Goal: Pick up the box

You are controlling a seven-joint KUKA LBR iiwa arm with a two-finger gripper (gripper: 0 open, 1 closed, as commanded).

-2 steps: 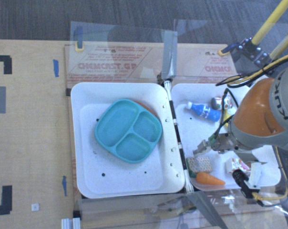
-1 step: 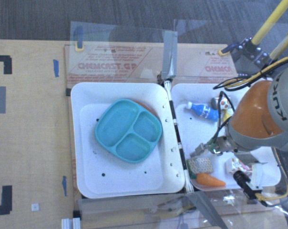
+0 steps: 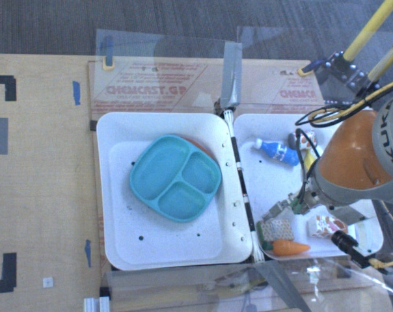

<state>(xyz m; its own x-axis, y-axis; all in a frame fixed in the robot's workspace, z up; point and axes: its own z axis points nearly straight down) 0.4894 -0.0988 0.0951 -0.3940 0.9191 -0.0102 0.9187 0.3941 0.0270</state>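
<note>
A small white box (image 3: 327,226) with red printing is seen lying flat near the right bin's (image 3: 248,148) front edge; the hand's (image 3: 299,203) state cannot be told

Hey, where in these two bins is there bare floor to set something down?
Left bin: bare floor all around the teal plate, widest along its front edge. Right bin: a patch between the blue tube and the carrot; the front is crowded under the arm.
</note>
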